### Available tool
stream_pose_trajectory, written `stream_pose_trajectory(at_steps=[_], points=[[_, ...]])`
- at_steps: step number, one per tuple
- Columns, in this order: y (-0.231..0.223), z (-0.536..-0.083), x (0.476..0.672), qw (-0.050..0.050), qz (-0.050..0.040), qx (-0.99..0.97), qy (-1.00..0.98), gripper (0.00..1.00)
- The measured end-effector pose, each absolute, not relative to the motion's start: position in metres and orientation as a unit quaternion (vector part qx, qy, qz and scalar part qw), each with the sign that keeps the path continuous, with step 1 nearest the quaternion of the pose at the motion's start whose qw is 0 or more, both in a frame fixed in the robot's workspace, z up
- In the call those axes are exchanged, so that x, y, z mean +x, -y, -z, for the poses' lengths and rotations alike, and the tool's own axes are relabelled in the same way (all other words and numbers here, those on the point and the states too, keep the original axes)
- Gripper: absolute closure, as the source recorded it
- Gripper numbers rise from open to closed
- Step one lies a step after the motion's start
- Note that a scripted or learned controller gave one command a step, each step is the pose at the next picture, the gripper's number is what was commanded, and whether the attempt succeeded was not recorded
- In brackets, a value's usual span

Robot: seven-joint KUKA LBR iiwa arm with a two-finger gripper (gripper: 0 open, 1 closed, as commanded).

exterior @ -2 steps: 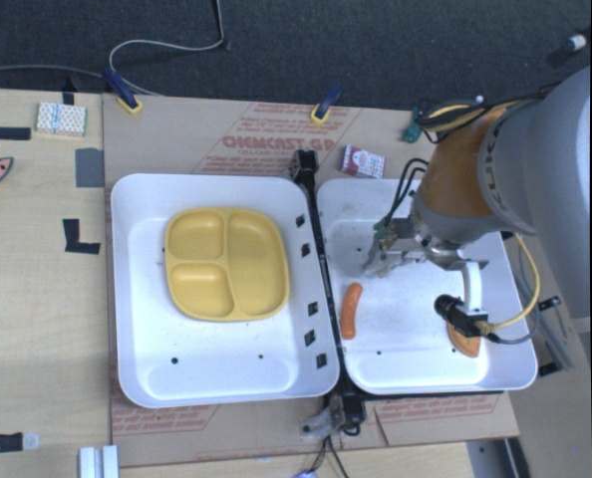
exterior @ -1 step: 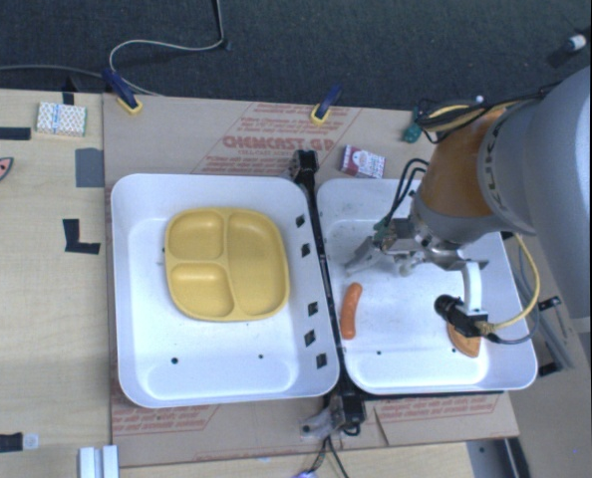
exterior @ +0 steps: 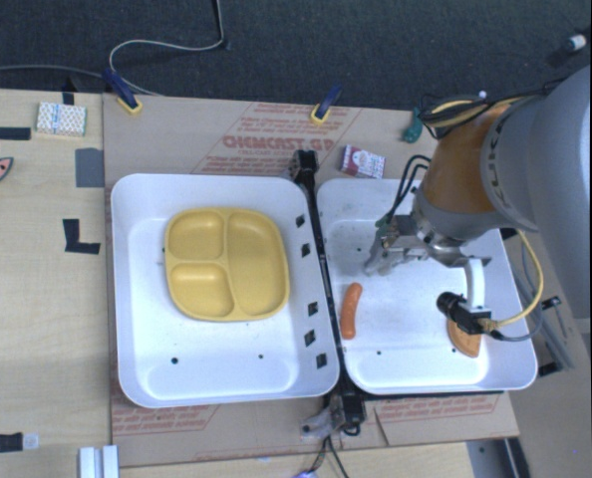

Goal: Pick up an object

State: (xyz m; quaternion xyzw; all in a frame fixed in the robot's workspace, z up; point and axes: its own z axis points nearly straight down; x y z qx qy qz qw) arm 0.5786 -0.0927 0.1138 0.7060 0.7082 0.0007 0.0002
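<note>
The arm (exterior: 505,167) looms over two bins: one sausage (exterior: 350,310) lies just near-left of the gripper (exterior: 384,257), whose state I cannot tell; one yellow plate (exterior: 226,264) sits left.

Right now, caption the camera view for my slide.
End effector over the right bin near a hot dog; yellow divided plate in the left bin.
</note>
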Motion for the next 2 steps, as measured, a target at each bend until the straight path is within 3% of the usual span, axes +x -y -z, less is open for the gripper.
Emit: stream_pose_trajectory(at_steps=[1, 2], points=[[0.093, -0.114, 0.579, 0.000, -0.0006, 0.706, -0.708, 0.00], [0.093, -0.086, 0.564, 0.001, -0.0007, 0.707, -0.708, 0.00]])
